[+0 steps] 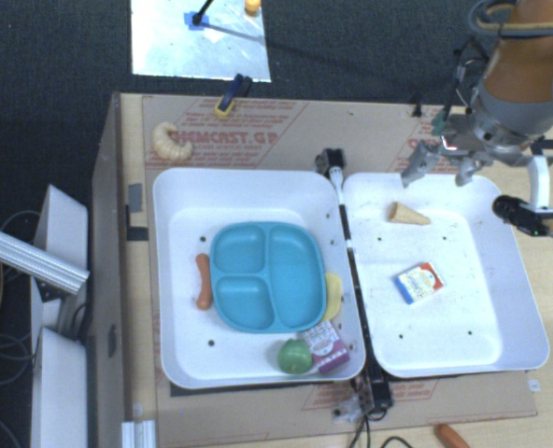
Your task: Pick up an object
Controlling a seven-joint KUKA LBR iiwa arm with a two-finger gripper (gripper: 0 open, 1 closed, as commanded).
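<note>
Hand [442, 168] open wide above the right bin's [515, 329] far edge, holding nothing.

The closest thing to grab looks like the tan wedge [408, 215], lying flat just in front of the hand. A small carton [418, 282] lies nearer the middle. To do it well, the arm should come straight down over the wedge and squeeze its two sides.

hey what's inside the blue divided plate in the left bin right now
Nothing lies in the blue divided plate; its three compartments look bare. The hot dog lies beside its left edge, and a yellow item peeks from behind its right rim, partly covered. What lies beneath the plate is hidden.
</note>
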